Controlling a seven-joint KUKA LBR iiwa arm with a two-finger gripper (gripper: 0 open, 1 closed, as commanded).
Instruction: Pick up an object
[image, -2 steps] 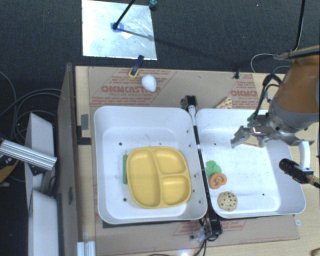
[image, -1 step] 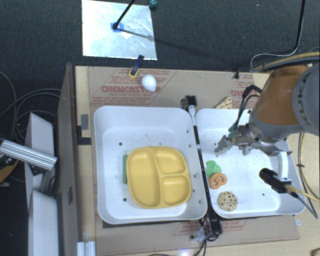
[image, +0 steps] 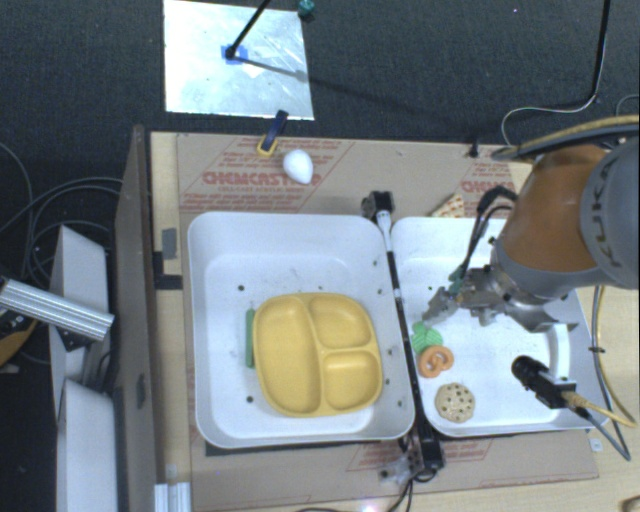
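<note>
Three small things lie in the right-hand shallow white bin (image: 432, 250), close to its left wall. A small crumpled green piece (image: 427, 335) sits furthest from the front edge. Just in front of it and touching it is an orange pretzel-shaped ring (image: 435, 361). Nearer the front left corner is a round pale cookie with dark chips (image: 455, 402), set a little apart from the ring.

The gripper (image: 441, 302) is over the left half of this bin, just behind the green piece and pointing toward the left wall. Whether it is open or closed cannot be told, and nothing can be seen held in it. The grey arm with its orange band (image: 555, 225) crosses the bin's right side.

In the left-hand white bin (image: 290, 255) a yellow plastic plate with three compartments (image: 318, 352) lies toward the front edge, with a narrow green strip (image: 249, 337) along its left rim.

Behind the bins, on the brown cardboard sheet (image: 340, 165), rests a white egg (image: 298, 165). A speckled tan cracker (image: 450, 207) is at the back edge of the right-hand bin.
</note>
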